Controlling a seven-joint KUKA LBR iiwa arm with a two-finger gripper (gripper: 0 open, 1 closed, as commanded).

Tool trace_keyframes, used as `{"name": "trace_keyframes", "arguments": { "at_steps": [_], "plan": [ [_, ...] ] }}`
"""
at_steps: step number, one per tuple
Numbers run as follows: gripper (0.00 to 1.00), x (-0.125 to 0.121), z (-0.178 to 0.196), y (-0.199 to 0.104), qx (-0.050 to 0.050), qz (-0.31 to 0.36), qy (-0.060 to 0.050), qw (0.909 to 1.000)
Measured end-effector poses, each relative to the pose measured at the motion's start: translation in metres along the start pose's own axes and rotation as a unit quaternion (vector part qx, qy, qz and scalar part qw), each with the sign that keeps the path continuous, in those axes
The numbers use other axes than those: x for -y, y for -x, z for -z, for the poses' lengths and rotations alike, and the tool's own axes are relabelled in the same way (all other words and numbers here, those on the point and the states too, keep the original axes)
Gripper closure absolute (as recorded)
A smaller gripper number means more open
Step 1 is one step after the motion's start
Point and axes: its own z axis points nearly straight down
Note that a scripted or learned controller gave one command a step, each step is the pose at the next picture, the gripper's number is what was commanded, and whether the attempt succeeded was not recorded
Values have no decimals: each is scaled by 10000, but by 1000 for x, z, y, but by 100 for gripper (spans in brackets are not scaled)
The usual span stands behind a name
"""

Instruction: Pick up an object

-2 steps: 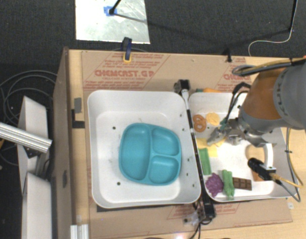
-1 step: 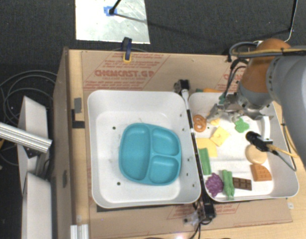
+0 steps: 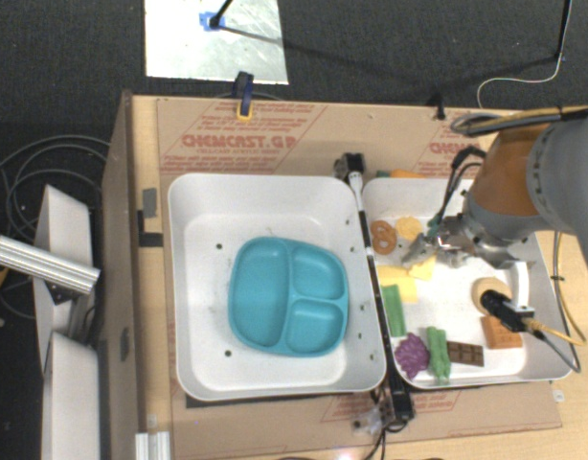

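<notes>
While you scan from the left, you meet the left bin (image 3: 193,353) first, sitting on the cardboard-covered desk (image 3: 275,137), with a teal divided plate (image 3: 288,295) lying flat in its middle. Just past the divider you reach the right bin (image 3: 543,377), where the small things lie. A pretzel (image 3: 381,237) and an orange round piece (image 3: 409,228) sit near the upper left corner, a yellow block (image 3: 397,278) lies below them, and a green strip (image 3: 394,309) lies along the left wall. Toward the near edge you see a purple cluster (image 3: 412,353), a second green piece (image 3: 436,354) and a dark brown bar (image 3: 465,355) close together. Further right are a roll of tape (image 3: 492,292) and an orange-brown block (image 3: 502,333). The jaws (image 3: 420,249) hover over the yellow block's upper edge; whether they are spread or pressed together you cannot tell, as the grey arm (image 3: 533,190) reaching from the right blurs them.
</notes>
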Motion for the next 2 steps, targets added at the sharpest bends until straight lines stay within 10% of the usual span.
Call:
{"name": "trace_keyframes", "arguments": {
  "at_steps": [1,2],
  "plan": [
    [0,-82,2,-30,42,68,-35,10000],
    [0,-21,0,-20,3,-5,-2,10000]
  ]
}}
